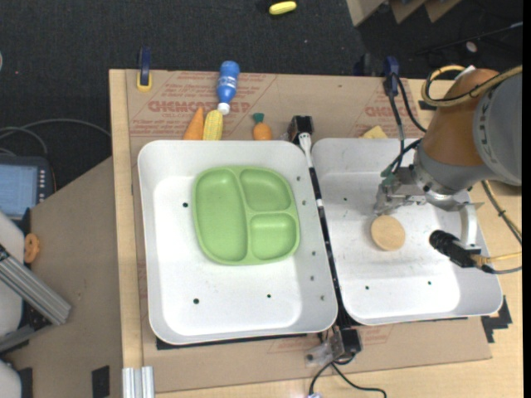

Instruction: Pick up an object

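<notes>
Camera view looks down on two shallow white bins side by side on the table. The round tan disc (387, 233), wood-like in colour, lies flat on the floor of the right bin (357, 293), a little right of that bin's middle and well apart from its walls. The hand (395, 199) sits just on the far side of the disc, at the end of the grey arm with the orange band (455, 135) reaching in from the right. I cannot tell its state from this angle, and nothing shows between its tips, so the disc is not yet taken.

Judging by its look, the disc is stiff, light and smooth, and not fragile. Its low profile gives little to hold, so the likely grip is across its width, pinching opposite points of the rim with the tips close to the bin floor. A smooth rounded edge could slip sideways if the pinch lands off-centre.

A green divided plastic tray (246, 215) rests in the left bin (170, 247).
</notes>
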Controlling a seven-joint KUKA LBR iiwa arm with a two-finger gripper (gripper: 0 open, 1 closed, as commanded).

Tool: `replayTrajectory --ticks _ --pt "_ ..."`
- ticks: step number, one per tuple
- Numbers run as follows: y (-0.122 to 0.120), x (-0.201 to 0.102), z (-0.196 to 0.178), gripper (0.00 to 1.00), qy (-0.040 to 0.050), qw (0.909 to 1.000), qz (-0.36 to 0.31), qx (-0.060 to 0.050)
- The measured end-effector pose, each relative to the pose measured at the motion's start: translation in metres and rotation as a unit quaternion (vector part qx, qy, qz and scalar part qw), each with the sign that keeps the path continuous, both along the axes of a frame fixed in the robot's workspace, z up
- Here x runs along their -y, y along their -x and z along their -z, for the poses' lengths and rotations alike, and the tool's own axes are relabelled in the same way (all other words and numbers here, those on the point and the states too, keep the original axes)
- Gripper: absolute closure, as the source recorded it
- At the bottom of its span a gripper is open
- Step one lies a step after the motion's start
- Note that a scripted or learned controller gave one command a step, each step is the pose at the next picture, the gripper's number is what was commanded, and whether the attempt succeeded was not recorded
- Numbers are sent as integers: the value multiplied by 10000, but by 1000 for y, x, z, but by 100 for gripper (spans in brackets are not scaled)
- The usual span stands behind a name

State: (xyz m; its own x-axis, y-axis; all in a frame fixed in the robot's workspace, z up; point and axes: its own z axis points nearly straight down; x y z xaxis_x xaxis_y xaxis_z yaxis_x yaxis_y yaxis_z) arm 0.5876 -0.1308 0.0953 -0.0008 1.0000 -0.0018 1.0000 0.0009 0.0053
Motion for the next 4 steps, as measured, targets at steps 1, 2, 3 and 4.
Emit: replayTrajectory --ticks 1,2,3,4 --pt "0 0 1 0 -1 10000 3 -6" --pt "0 0 1 0 -1 10000 3 -6" --pt "47 14 12 0 -18 10000 18 -59" --pt "44 13 1 100 -9 10000 10 -23"
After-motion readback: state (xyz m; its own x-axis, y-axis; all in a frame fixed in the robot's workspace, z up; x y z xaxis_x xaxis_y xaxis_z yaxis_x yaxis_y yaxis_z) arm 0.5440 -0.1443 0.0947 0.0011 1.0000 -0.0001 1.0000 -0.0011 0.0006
